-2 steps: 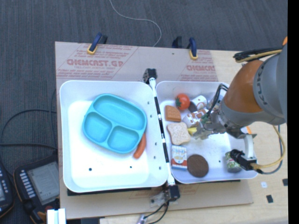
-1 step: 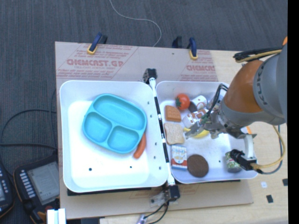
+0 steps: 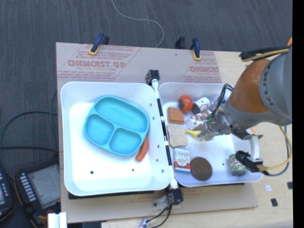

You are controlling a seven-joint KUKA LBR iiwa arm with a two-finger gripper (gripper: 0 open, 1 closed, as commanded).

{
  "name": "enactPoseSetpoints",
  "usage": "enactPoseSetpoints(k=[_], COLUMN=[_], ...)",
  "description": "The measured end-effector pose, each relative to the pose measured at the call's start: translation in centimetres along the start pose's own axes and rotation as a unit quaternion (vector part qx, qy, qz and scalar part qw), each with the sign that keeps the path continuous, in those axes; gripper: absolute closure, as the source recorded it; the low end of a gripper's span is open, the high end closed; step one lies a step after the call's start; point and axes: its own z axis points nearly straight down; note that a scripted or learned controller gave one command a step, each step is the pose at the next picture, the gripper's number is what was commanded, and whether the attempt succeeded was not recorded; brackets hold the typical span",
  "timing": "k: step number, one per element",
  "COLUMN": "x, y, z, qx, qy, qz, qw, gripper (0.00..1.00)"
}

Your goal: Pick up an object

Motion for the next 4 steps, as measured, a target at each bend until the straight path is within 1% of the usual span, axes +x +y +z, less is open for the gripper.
enactPoseSetpoints(k=[1,2,3,4], x=[0.0,0.0,0.0,0.1], y=[0.0,0.0,0.0,0.0], z=[0.0,-0.9,-0.9,-1.9], qx=[0.000,0.001,0.000,0.001], qy=[0.000,0.000,0.000,0.000], qz=[0.000,0.000,0.000,-0.001], qw=[1.0000,1.0000,1.0000,1.0000], gripper=[0.00,1.00,0.00,1.00])
